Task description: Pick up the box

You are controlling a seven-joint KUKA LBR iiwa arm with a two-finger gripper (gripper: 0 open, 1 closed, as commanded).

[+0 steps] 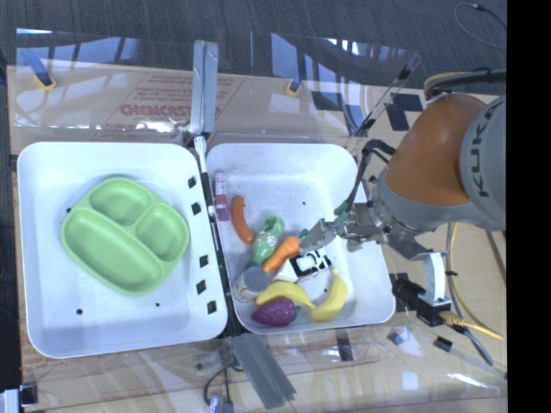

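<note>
The box (311,265) is small, black and white, and lies in the right bin (284,163) among toy food, near the bin's front right. My gripper (318,237) reaches in from the right and hangs just above the box's far edge. I see nothing lifted off the bin floor. The arm's orange band (430,149) and grey wrist sit over the bin's right wall.
Around the box lie an orange carrot (282,252), a green toy (267,237), a yellow banana (317,299), purple grapes (274,312), a grey disc (254,280), an orange sausage (241,219) and a pink tube (220,194). The left bin (52,317) holds a green divided plate (125,233).
</note>
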